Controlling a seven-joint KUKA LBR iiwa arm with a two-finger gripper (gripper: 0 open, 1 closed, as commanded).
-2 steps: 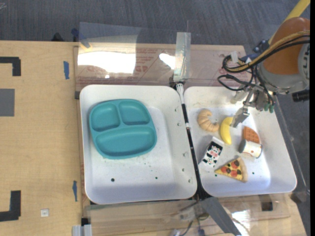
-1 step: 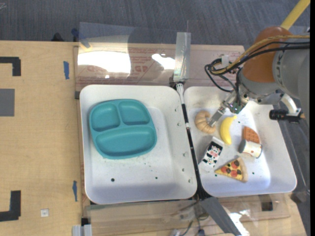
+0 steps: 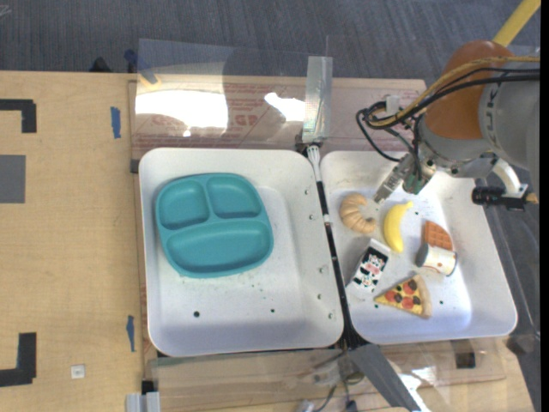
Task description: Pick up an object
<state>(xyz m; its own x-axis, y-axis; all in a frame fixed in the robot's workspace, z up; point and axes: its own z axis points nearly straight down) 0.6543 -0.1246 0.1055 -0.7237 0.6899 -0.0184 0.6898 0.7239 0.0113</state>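
Observation:
The right bin (image 3: 489,307) holds several toy foods. A tan croissant (image 3: 358,213) lies at its left, with a yellow banana (image 3: 395,227) just to the right. Nearer the front are a black-and-white cow-print carton (image 3: 371,269) and a pizza slice (image 3: 405,297). An orange and white wedge (image 3: 437,247) lies further right. My gripper (image 3: 401,186) hangs over the bin's back part, just above the banana's far end and to the right of the croissant. Its fingers stand open with nothing between them.
A teal divided plate (image 3: 214,223) lies in the left bin (image 3: 249,316). A ridge between the bins runs just left of the croissant. The grey arm with its orange band (image 3: 463,101) and cables reaches in from the upper right.

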